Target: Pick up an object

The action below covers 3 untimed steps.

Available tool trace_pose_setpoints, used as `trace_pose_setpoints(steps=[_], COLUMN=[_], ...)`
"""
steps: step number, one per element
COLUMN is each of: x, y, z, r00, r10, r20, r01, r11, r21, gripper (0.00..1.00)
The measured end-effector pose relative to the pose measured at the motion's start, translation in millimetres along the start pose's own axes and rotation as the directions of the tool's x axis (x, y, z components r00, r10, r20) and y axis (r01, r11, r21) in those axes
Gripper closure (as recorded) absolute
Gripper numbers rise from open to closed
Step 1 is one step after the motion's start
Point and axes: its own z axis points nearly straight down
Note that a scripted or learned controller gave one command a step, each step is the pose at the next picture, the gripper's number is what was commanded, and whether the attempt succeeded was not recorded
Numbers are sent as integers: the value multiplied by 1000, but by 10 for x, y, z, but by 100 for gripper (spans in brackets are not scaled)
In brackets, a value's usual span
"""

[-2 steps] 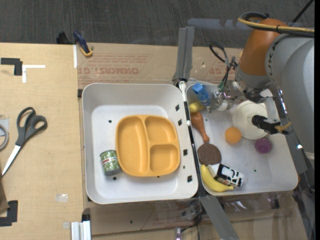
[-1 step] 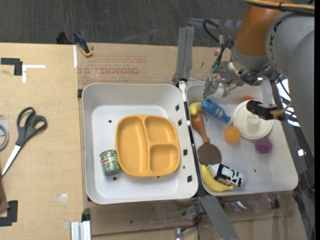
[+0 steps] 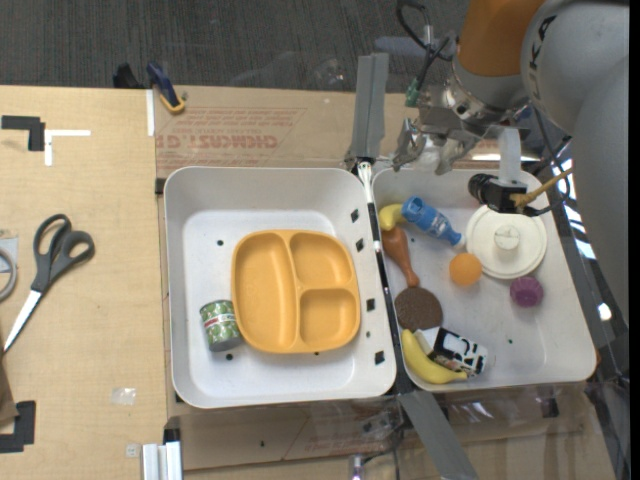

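Where bins (image 3: 262, 184) meet, one banana (image 3: 425, 361), one orange (image 3: 465, 269)

Right bin (image 3: 560, 363) crowded — bare floor only near its front-right corner; left bin (image 3: 190, 228) roomier around the tray (image 3: 296, 290).

A single fixed camera hangs above the bench (image 3: 80, 298) and looks down at a slant. It frames the left bin (image 3: 190, 368) and the right bin (image 3: 570, 358) side by side near the middle, with dark floor (image 3: 200, 18) beyond the far edge. The arm (image 3: 560, 38) enters from the far right.
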Motion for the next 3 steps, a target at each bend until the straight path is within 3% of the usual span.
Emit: trace_pose_setpoints(steps=[1,2,3], x=[-1316,-1307,-1242], y=[100,82,63], z=[-525,1622,1608], r00=[997,996,938], r10=[83,88,345], r20=[0,-2,-3], r01=[-83,-88,-345], r11=[997,996,938], r21=[1,10,1], gripper=[100,100,100])
